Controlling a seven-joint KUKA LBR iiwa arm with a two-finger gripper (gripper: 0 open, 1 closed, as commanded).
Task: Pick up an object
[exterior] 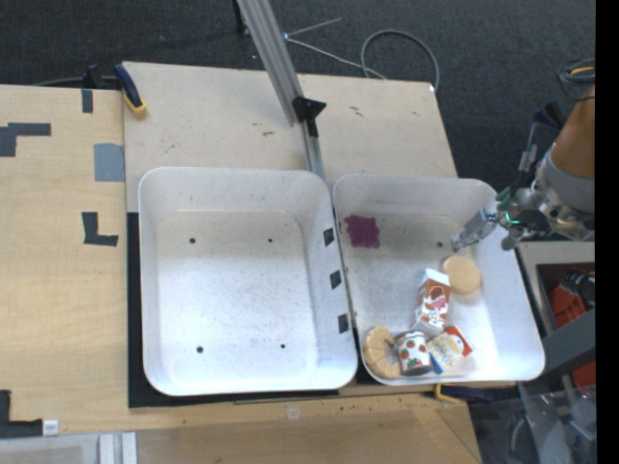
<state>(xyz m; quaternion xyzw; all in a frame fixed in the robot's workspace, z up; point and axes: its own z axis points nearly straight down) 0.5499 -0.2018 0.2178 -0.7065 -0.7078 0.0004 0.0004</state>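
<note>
Hovering over the right bin (484,196), the hand (481,232) hangs spread, grasping nothing.

Both bins (232,187) look like smooth white plastic, faintly speckled with dark grit. The bench (58,288) is pale, matt wood grain, with matt grey tape patches (109,162). The floor (116,13) is dark, rough carpet. A slanted rail (271,42) looks like brushed metal. The small packets (432,303) have glossy printed wrapping, and the purple scrap (362,230) looks soft and matt
</note>
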